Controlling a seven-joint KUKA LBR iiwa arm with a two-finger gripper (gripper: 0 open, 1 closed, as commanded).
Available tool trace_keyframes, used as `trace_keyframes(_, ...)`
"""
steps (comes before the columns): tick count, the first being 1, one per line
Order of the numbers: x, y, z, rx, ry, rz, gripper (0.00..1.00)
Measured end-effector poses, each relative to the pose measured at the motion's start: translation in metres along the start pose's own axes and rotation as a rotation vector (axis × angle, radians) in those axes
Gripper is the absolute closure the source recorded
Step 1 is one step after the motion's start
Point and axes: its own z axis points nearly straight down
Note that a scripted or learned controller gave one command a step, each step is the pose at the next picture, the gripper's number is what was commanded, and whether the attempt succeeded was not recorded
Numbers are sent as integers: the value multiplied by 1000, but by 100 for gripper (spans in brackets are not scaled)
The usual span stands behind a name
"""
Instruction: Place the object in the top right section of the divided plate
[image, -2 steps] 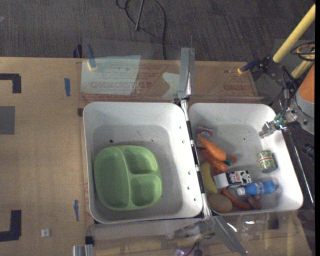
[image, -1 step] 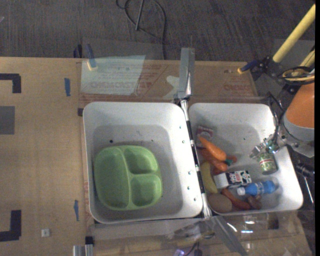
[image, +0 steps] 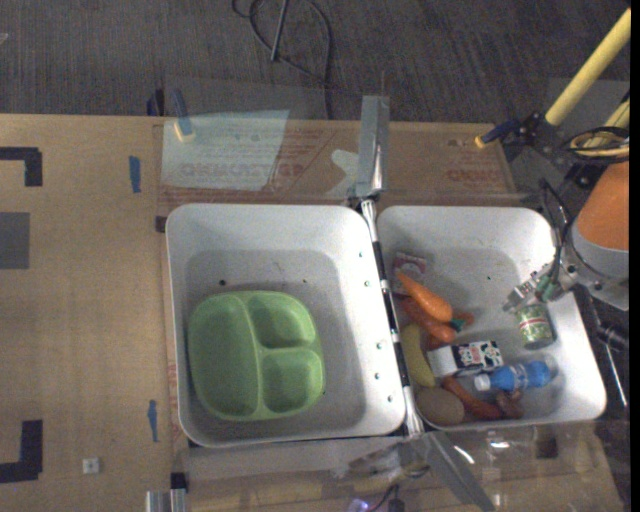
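Left bin (image: 190, 260): green divided plate (image: 256, 353), nothing on it. Right bin (image: 470, 235): carrots (image: 428, 300), milk carton (image: 465, 356), water bottle (image: 516, 377), green can (image: 535, 325) just beneath end effector (image: 532, 292); its grip state cannot be told.

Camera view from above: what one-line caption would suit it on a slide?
Robot arm reaches into the right bin of toy food, above a small green can; green divided plate waits in the left bin.
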Motion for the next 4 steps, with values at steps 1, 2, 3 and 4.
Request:
trace_keyframes(1, -2, 0, -11, -5, -4, 4, 100)
trace_keyframes(2, -2, 0, -11, -5, -3, 4, 0)
trace_keyframes(3, 125, 97, -87, 8, 4, 284, 0)
trace_keyframes(4, 146, 108, -127, 5, 4, -52, 0)
